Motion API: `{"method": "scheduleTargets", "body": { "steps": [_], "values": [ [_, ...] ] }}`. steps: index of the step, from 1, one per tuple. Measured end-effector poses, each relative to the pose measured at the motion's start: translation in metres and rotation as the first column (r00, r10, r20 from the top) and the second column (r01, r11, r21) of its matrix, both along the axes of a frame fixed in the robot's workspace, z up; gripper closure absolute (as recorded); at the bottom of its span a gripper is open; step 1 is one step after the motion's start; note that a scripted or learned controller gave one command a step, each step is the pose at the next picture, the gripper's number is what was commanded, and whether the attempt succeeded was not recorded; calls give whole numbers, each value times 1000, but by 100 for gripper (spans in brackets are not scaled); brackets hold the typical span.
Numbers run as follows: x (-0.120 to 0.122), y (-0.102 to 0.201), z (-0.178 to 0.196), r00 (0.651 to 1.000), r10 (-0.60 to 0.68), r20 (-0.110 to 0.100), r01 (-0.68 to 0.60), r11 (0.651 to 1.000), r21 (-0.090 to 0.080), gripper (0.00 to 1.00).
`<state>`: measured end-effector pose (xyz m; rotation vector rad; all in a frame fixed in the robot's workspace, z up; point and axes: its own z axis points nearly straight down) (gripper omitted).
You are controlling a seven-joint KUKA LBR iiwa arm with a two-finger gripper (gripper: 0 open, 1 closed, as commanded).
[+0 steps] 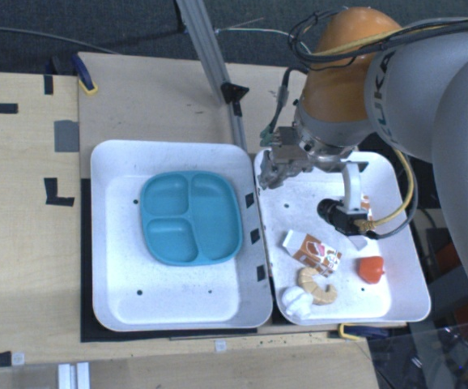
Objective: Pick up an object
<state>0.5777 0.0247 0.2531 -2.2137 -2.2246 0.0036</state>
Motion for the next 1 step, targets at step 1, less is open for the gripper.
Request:
{"method": "scheduleTargets", "body": {
  "steps": [1],
  "values": [
    [-24,57,-8,1000,2,-1,-2,1000,0,100]
  ]
}}
